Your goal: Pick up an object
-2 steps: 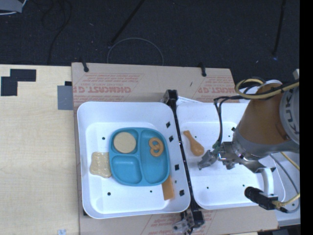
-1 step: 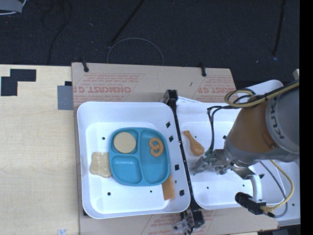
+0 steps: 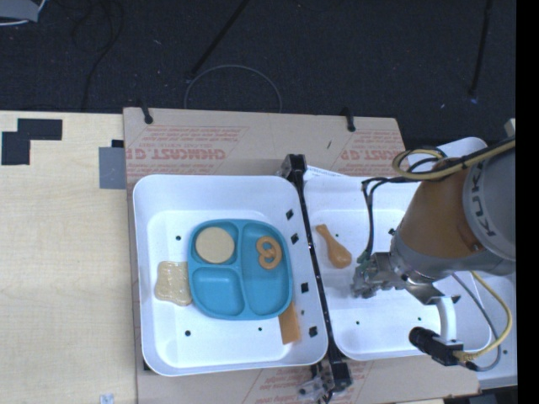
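**Gripper low in the right bin, near an orange spoon**

While the arm reaches in from the right, its gripper [image 3: 364, 278] sits low over the right bin [image 3: 396, 343]; whether it is wide or narrow cannot be told. An orange spoon [image 3: 332, 246] lies near it. The left bin [image 3: 160, 343] holds a blue divided plate [image 3: 240, 297] bearing a round cracker [image 3: 214, 244] and a pretzel [image 3: 269, 252].

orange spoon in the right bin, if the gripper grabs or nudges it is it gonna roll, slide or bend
The orange spoon lies flat on the smooth floor of the right bin, so a nudge would probably slide or spin it, not roll it. It looks like thin, light plastic, likely stiff. Its low profile may let the gripper slip off.
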